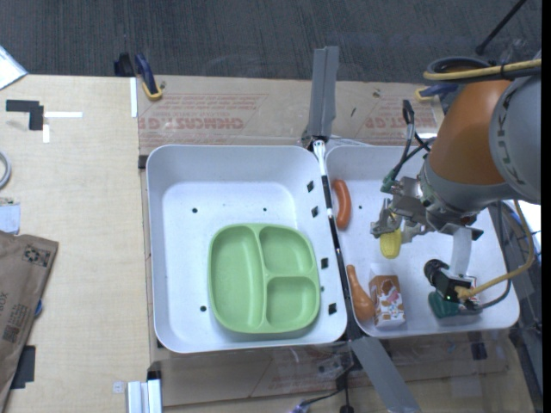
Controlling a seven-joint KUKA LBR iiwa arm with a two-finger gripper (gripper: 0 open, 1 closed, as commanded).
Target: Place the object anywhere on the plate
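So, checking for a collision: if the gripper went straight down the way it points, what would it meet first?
Likely the small yellow object right under the gripper, then the right white bin floor; depth is unclear.

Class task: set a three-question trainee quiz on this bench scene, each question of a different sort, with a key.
1. True or false: the green plate lies in the left bin.
2. Which item sits right under the pincer? A) yellow object B) sausage C) carton
3. Fill in: the plate has ___ compartments.

Key: 1 true; 2 A; 3 three.
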